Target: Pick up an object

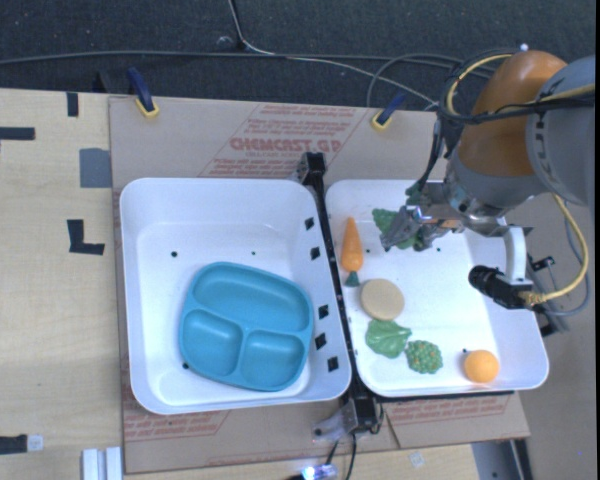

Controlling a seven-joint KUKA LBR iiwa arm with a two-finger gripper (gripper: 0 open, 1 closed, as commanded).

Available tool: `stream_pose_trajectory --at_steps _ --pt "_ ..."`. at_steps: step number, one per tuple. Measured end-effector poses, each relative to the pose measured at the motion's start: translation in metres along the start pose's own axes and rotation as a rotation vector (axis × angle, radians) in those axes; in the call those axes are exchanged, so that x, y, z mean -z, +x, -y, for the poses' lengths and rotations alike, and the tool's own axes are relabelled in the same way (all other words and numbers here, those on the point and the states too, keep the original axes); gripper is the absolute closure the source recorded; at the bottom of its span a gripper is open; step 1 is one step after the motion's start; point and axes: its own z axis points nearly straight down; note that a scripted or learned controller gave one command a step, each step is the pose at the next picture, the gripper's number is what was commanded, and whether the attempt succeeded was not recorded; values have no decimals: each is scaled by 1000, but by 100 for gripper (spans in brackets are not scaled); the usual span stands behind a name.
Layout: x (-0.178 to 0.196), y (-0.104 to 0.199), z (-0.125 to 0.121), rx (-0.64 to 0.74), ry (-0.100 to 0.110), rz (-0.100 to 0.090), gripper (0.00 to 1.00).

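The right bin holds an orange carrot, a tan round disc, a green leafy piece, a small broccoli and an orange fruit. My gripper hangs low over the back of this bin, right of the carrot. A dark green leafy item lies right at the gripper's tip; I cannot tell whether it sits between the fingers. The arm's orange band rises above at the right.
The left bin holds a blue divided plate. A black divider clip sits between the bins at the back. Cables loop behind the arm, and two clamps hold the cardboard sheet under the bins.
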Motion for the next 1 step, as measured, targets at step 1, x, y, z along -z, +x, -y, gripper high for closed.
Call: stream_pose_trajectory --at_steps 1 --pt "53 0 -1 0 -1 1 100"
